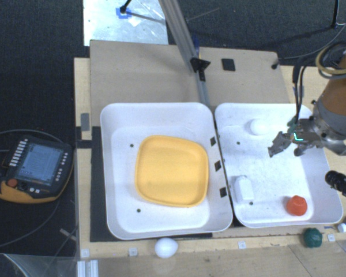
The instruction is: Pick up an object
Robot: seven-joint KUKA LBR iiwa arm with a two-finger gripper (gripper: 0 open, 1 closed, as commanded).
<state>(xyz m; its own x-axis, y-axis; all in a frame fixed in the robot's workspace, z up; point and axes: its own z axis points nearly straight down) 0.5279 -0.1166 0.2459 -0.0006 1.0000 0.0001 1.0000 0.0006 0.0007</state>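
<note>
Camera view, nearest first: a small red rounded plastic object (297, 205) and a white rectangular block (243, 188) lie low in the right white bin (265, 163). Farther back, the gripper (289, 145) hovers above that bin, fingers spread with nothing between them, near a white ball (258, 126).
</note>
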